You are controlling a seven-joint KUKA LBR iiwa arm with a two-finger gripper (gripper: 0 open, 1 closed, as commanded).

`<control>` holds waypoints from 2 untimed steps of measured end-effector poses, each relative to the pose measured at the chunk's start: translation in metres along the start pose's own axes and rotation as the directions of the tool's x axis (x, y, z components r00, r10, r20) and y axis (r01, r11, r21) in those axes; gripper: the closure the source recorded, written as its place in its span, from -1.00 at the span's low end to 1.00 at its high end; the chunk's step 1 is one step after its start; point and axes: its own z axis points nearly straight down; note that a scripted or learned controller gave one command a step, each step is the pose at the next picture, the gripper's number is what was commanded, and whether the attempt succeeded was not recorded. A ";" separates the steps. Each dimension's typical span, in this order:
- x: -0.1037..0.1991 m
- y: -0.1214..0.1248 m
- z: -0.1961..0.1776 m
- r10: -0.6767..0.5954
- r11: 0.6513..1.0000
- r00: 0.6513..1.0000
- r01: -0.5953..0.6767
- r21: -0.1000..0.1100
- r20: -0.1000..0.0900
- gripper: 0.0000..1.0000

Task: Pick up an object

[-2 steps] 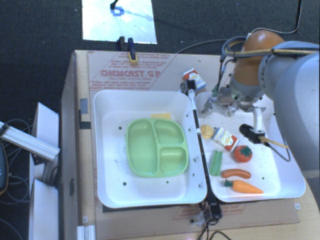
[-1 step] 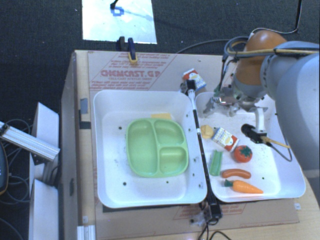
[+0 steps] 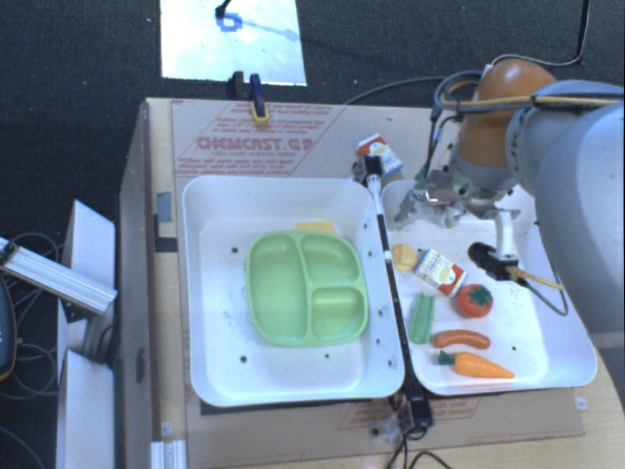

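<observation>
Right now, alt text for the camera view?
A grey arm reaches from the right over the right white bin, which holds a tomato, carrot, sausage, green stick and small carton. The left bin holds a green divided plate.

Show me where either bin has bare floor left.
Left bin: bare strips on each side of the green divided plate, widest in front. Right bin: crowded by carton, tomato, sausage, carrot; bare near its right wall.
</observation>
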 end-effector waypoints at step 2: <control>0.001 0.000 0.000 0.000 1.000 1.000 0.000 0.000 0.000 -1.00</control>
